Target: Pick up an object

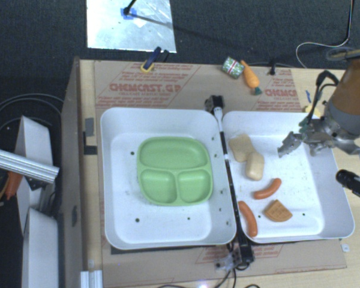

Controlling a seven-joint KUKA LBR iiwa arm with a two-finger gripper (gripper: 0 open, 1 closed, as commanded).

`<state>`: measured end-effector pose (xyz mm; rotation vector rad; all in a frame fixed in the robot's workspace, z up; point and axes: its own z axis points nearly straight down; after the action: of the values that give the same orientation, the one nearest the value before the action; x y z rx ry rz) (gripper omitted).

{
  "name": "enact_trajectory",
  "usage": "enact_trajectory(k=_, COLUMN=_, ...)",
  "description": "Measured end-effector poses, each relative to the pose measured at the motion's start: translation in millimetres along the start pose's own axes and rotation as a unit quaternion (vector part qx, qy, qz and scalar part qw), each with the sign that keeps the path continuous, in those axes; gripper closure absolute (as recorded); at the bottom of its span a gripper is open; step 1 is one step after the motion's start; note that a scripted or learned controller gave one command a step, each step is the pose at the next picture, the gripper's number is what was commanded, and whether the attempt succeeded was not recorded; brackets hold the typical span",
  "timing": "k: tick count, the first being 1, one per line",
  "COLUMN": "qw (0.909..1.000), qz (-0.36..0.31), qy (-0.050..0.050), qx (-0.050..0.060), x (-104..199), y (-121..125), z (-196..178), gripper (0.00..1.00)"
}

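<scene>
In the right bin (339,221), a sausage (248,217) and an orange wedge (278,211) lie nearest, then another sausage (267,188) and two pale rolls (254,165). The claw (290,144) hangs above, seemingly spread and empty; it should be centred over one piece before descent.

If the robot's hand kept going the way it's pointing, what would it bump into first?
The hand points left and slightly down across the right white bin. Probably the pale beige potato-shaped toy comes first, though depth is unclear, so it might pass above it.
</scene>
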<state>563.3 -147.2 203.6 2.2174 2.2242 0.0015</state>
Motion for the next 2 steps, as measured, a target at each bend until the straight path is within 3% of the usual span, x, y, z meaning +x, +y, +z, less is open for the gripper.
enact_trajectory(k=2, qw=1.0000, qz=0.001, qy=0.000, qx=0.000, x=14, y=-48, z=119, gripper=0.00)
